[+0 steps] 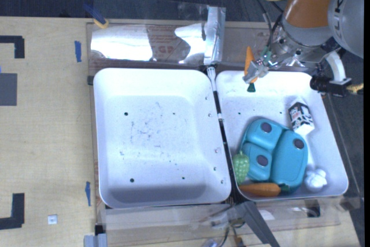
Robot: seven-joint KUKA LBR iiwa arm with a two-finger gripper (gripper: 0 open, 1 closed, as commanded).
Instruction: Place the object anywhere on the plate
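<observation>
Hovering over the right bin (341,173), the gripper (257,70) has its jaws clenched on a carrot (248,59) (small, orange); next, carrying it to the blue plate (276,152).

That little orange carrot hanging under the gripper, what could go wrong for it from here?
1. The carrot hangs over the right bin's far rim; if the gripper loses it there, it may land outside.
2. The blue plate lies at the near end, crowded by a green toy, another carrot and a white toy, so a placement could knock these or slide off.
</observation>
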